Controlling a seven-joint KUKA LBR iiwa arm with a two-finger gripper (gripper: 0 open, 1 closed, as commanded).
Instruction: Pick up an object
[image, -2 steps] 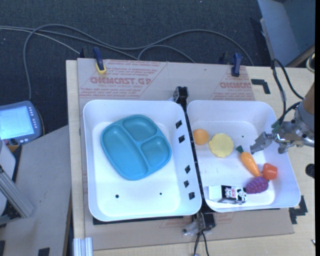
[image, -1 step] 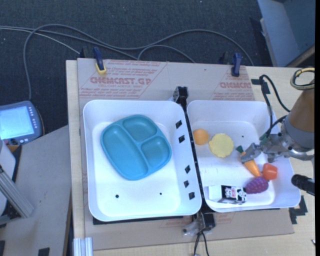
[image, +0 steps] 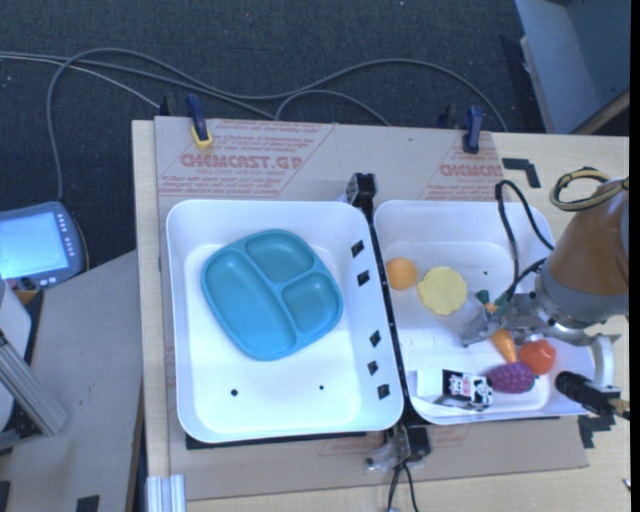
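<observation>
Two white bins sit side by side on the table (image: 250, 150). The left bin (image: 190, 330) holds a blue plate (image: 272, 293) with three parts. The plate lies flat near the middle of that bin.

The right bin (image: 450, 225) holds the small things. An orange ball (image: 401, 273) lies near the bin's left wall. A yellow round thing (image: 442, 290) lies just beside it. Lower down there is a purple bunch of grapes (image: 511, 377), touching a red tomato (image: 537, 356). An orange carrot (image: 503, 345) lies next to them, and its top end is hidden under the tool. A small black and white box (image: 456, 388) lies at the bin's front edge, just left of the grapes. The writing on it is too small to read.

The arm (image: 592, 260) comes in from the right, and its far part is cut off by the edge. The tool (image: 488, 325) is low in the right bin, right by the carrot. The tool looks grey and blurry, and I cannot tell if it is wide or narrow, or if it holds anything. A black cable (image: 512, 235) loops over the bin and hides a bit of it.
</observation>
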